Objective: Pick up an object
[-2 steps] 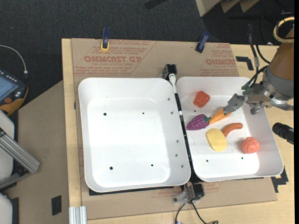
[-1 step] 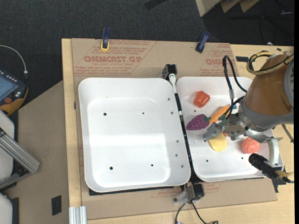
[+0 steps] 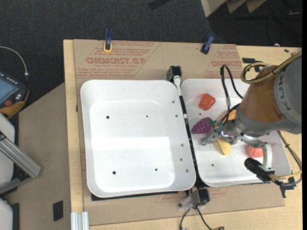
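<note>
Starting at your left, the large shallow white plastic bin [image 3: 129,138] sits on the cardboard-covered surface [image 3: 144,56], with only a few small dark dots on its floor. Next to it, across a dark divider, is the second white bin [image 3: 211,174], and this is where your candidate objects lie. A small orange-red block [image 3: 207,101] rests near that bin's upper left. Below it you have a purple grape-like cluster [image 3: 202,125], and just beside that the gripper [image 3: 214,136] hangs low over the bin floor; you cannot tell from this angle how it is set. A pale yellow wedge-shaped piece [image 3: 224,147] lies just below the gripper. Further right, a small red-pink object [image 3: 255,152] peeks out beneath the grey arm [image 3: 266,102].
</note>
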### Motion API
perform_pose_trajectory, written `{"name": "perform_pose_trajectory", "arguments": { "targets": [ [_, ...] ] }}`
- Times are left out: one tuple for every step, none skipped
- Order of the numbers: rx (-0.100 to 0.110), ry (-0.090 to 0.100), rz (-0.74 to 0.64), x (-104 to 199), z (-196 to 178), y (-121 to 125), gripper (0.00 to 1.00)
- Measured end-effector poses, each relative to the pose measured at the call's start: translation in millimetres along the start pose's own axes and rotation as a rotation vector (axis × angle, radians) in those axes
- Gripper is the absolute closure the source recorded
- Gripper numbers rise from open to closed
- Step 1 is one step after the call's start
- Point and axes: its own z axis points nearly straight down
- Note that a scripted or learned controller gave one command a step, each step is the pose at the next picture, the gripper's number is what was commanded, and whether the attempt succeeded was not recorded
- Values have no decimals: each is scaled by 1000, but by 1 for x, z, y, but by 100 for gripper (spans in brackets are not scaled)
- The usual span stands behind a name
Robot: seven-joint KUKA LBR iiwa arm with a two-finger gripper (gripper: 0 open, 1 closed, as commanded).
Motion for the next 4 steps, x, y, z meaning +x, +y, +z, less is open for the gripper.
{"name": "perform_pose_trajectory", "arguments": {
  "targets": [
    [-6, -2, 0, 0, -14, 0, 100],
    [-14, 3, -13, 100, -109, 4, 100],
    [-7, 0, -5, 120, -148, -30, 100],
    [-15, 4, -12, 197, -255, -45, 100]
  ]
}}
